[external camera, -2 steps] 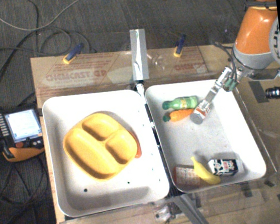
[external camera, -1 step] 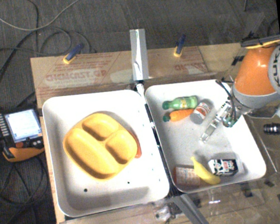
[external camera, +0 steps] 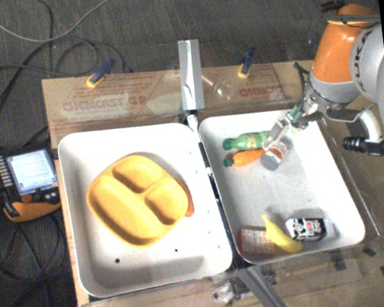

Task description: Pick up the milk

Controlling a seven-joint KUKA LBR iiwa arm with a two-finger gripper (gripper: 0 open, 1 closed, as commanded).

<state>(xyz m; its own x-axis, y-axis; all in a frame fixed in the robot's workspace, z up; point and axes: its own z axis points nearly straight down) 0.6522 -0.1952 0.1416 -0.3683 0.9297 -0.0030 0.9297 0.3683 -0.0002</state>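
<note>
Arm: we see the grey arm (external camera: 368,58) with its orange band enter from the right edge and slant down toward the far part of the right bin (external camera: 332,167).
Gripper: we place the gripper (external camera: 287,125) low over the right bin's far side, right at the top of a small silver can.
Gripper state: we cannot tell how it stands; it is small and blurred against the can, and we see nothing clearly held in it.
Milk: we find the milk (external camera: 306,228), a small dark carton with a white face, lying on its side in the near part of the right bin, well apart from the gripper.
Banana: we see a yellow banana (external camera: 280,235) just left of the milk, touching or nearly touching it.
Brown packet: a flat brown packet (external camera: 253,240) lies left of the banana, partly under it.
Can: the silver can (external camera: 275,154) lies tilted just beneath the gripper.
Green bottle: it (external camera: 244,140) lies on its side left of the can.
Carrot: an orange carrot (external camera: 245,156) lies just in front of the green bottle.
Left bin: the left bin (external camera: 88,266) holds a yellow divided plate (external camera: 138,197).
</note>
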